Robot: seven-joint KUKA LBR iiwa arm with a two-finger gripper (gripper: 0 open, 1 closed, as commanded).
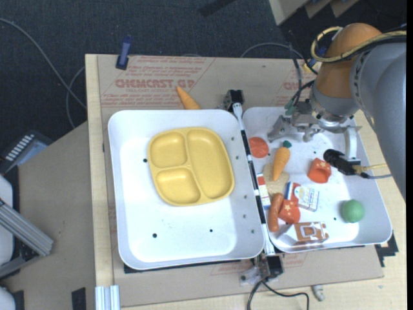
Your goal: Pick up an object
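The right bin (pixel 377 228) holds several small toy foods. A round red-orange tomato (pixel 259 147) lies near its left wall, with a carrot (pixel 280 162) just to its right. A red pepper (pixel 319 170) sits mid-bin and a green ball (pixel 352 210) lies toward the right. A small white carton (pixel 307 197), red pieces (pixel 284 210) and a flat printed box (pixel 310 232) lie at the front. My gripper (pixel 311 133) hangs low over the bin's far end, above and right of the carrot, with nothing seen in it.
The left bin (pixel 129 225) carries a yellow divided plate (pixel 190 165). Another carrot (pixel 187 99) lies on the cardboard behind the bins, near a black clip (pixel 233 99). A blue object (pixel 122 52) sits at the bench's far left edge. Cables trail around the arm.
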